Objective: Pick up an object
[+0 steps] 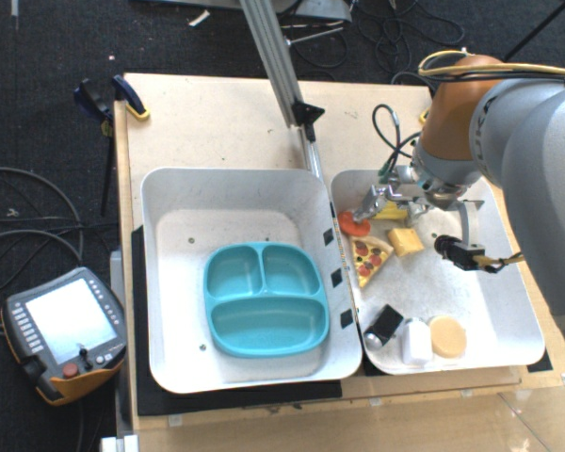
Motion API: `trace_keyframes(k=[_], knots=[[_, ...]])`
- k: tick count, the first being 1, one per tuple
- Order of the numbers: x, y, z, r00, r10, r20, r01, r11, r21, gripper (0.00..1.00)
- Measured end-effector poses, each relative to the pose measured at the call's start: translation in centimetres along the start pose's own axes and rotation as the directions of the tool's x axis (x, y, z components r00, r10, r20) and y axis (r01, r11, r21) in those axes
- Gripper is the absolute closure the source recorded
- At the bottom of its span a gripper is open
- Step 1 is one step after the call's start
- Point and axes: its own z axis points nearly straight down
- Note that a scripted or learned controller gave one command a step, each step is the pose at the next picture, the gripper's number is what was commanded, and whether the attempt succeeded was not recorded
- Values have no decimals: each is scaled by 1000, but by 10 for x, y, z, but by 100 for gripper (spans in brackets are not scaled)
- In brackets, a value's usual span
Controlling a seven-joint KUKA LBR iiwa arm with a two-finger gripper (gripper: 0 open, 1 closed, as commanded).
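Where the black carpeted floor (47,92) surrounds it, you see a pale wooden desk (217,121) carrying two shallow white bins, with cables strewn on the floor and a teach pendant (61,332) at lower left. Your left bin (160,205) holds one teal divided plate (264,299). Your right bin (508,318) holds one toy pizza slice (369,257), one round tan piece (448,337), one yellow block (406,241), one white piece (415,342), one black piece (385,323) and one red piece (353,223). Your grey arm (508,130) reaches in, and the pincer (393,199) sits low over the right bin's far end, touching or just above a yellow item there; you cannot tell how far it is spread.
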Motion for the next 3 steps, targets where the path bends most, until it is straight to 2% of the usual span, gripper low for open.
trace_keyframes(k=[1, 2, 3], knots=[[0, 0, -12, 1000, -1, 1, 1, 1000, -1, 100], [-1, 12, -68, 1000, -5, 2, 5, 1000, -12, 100], [-7, 6, -117, 1000, -3, 3, 3, 1000, -11, 100]])
